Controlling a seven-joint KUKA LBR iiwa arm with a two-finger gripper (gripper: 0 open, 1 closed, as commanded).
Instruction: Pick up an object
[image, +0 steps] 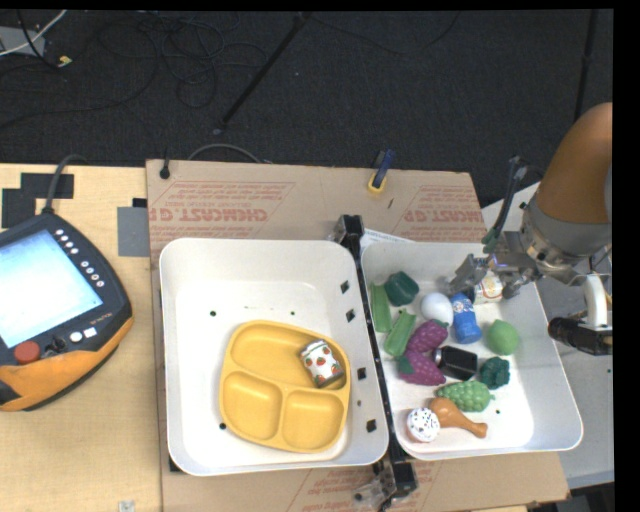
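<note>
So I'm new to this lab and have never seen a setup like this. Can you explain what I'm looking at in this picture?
This is one photo from a fixed camera above a bench, looking down at a slant. The grey and orange machine entering from the right is a robot arm; its gripper hangs over the far part of the right white bin. I cannot tell whether it holds anything.

That bin holds small toys: purple plastic grapes, a blue bottle, a white egg, a green round ball, a black cylinder, a toy drumstick and a white spotted die.

The left white bin holds a yellow divided plate with a small patterned cup on it. At far left lies the arm's black and orange control tablet.
</note>
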